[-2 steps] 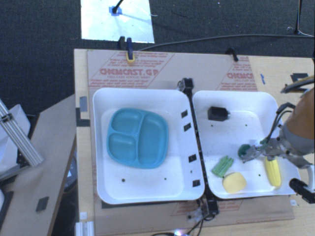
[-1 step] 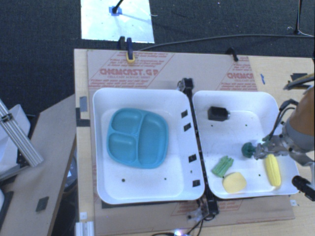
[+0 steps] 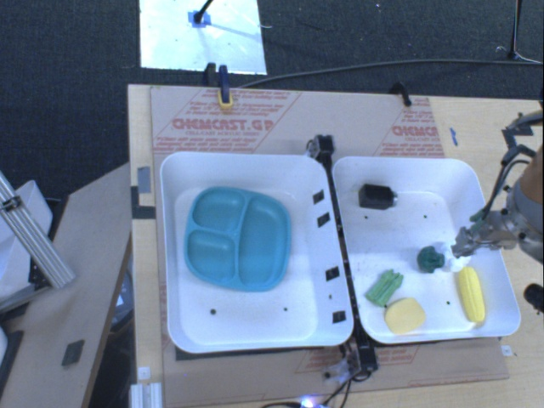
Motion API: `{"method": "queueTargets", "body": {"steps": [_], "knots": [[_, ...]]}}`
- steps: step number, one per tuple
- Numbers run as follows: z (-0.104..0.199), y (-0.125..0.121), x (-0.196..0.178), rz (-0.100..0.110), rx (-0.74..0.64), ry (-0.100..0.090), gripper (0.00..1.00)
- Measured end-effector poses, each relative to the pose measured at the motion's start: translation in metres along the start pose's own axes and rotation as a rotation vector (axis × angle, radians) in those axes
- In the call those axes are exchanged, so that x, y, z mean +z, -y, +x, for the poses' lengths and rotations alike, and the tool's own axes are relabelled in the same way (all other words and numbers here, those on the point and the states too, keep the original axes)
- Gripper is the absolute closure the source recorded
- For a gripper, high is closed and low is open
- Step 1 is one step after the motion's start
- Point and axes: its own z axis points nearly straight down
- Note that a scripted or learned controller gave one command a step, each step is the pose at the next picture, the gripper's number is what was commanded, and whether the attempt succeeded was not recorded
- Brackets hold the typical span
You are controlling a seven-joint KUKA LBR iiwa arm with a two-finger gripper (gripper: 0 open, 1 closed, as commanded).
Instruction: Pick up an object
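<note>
Robotics lab — white bins (image 3: 255, 167) clamped on bench (image 3: 280, 113), cables, dark carpet (image 3: 68, 58)

Five small objects lie in the right-hand bin (image 3: 489, 195). A black block (image 3: 376, 196) sits near the far left corner, and a dark green round piece (image 3: 430, 259) lies mid-bin. Along the near side lie a light green ridged piece (image 3: 384, 287), a pale yellow lump (image 3: 405, 315) and a yellow corn cob (image 3: 471, 294).

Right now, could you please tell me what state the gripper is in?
Gripper: cannot be told whether open or shut; it sits low in the right bin, beside the dark green object.
</note>
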Motion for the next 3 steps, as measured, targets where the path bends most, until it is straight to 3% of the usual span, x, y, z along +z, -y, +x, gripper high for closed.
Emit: {"method": "queueTargets", "body": {"steps": [2,3], "knots": [[-0.005,-0.011,-0.101,-0.001,-0.001,0.0,1.0],[0.046,-0.01,-0.082,0.005,-0.005,-0.004,1.0]]}}
